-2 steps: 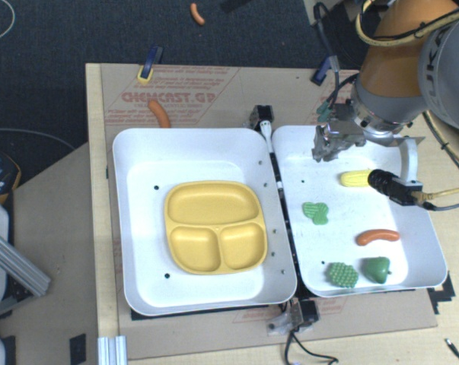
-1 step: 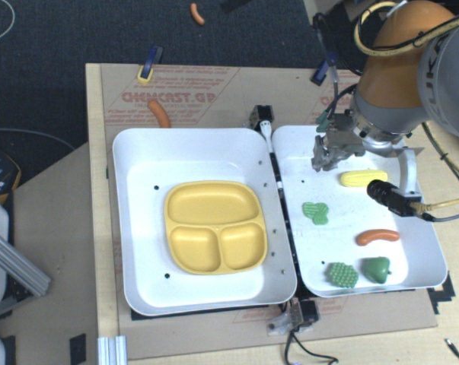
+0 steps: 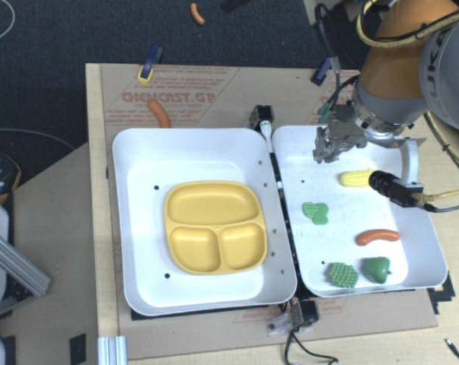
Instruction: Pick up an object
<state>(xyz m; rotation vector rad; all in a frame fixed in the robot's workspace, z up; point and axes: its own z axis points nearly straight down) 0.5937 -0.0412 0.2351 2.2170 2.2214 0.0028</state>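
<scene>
Underneath it all, a flat brown board [image 3: 214,90] with a cardboard look, stamped in faded red block capitals "CHEMCAST GP" — the finer red lines around it too faint to read.

On the board, two shallow white bins, smooth and plastic-looking with rounded corners, side by side along a dark seam: left bin [image 3: 138,204], right bin [image 3: 305,173].

Over the right bin's far edge, the arm [image 3: 400,44], with a glossy orange band above grey metal, coming in from the right.

In the left bin, a matte yellow tray [image 3: 214,226], a rounded rectangle moulded into three compartments, one long on the far side and two smaller on the near side.

Above the far left part of the right bin, the gripper [image 3: 328,149], dark metal, pointing down; open or closed — cannot tell.

In the right bin, all apart from one another:
- a ridged yellow corn cob [image 3: 355,178], just right of the gripper
- a smooth orange-red sausage [image 3: 377,237]
- a knobbly green clump [image 3: 342,274] at the near edge
- a shiny green pepper [image 3: 377,269] just beside the clump
- a small bumpy green piece [image 3: 316,213] near the seam

Beyond the left bin, on bare board, a second orange sausage [image 3: 160,113]; at the board's far edge, a blue-and-yellow clamp [image 3: 148,65].
</scene>
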